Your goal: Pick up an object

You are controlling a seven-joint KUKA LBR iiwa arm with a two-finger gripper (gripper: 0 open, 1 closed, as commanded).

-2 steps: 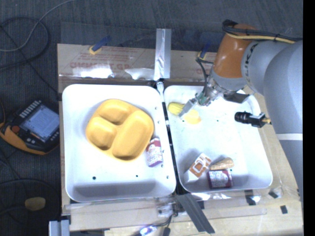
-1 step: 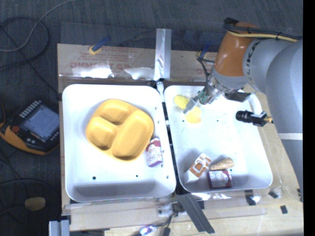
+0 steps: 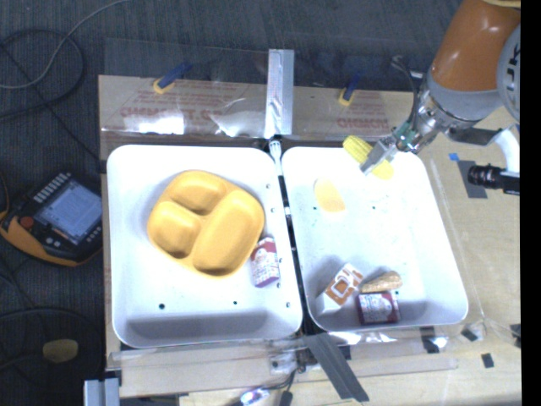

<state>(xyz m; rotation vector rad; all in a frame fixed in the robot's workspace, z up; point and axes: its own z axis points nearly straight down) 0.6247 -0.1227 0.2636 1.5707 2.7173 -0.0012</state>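
Arm: grey with an orange band (image 3: 473, 45), reaching in from the right, above the far edge of the right bin (image 3: 439, 227).
Claw (image 3: 378, 159): at the far rim of the right bin, its two fingers clamped on a small yellow object (image 3: 362, 152) — the object shows between them, part sticking out to the left and part below.
Yellow object: at the far rim of the right bin, in the claw; whether it still touches the bin I cannot tell.
Right bin, other contents: a pale yellow flat piece (image 3: 329, 195) on the floor near the far left; at the near side an orange-and-white packet (image 3: 342, 284), a tan stick-like item (image 3: 379, 283) and a dark red can (image 3: 377, 309), clustered together.
Left bin (image 3: 135, 311): a large yellow lobed object (image 3: 203, 220) in the middle — a small red-labelled bottle (image 3: 265, 263) lies just beside it on the right.
Worktop (image 3: 494, 252): carries both bins side by side.
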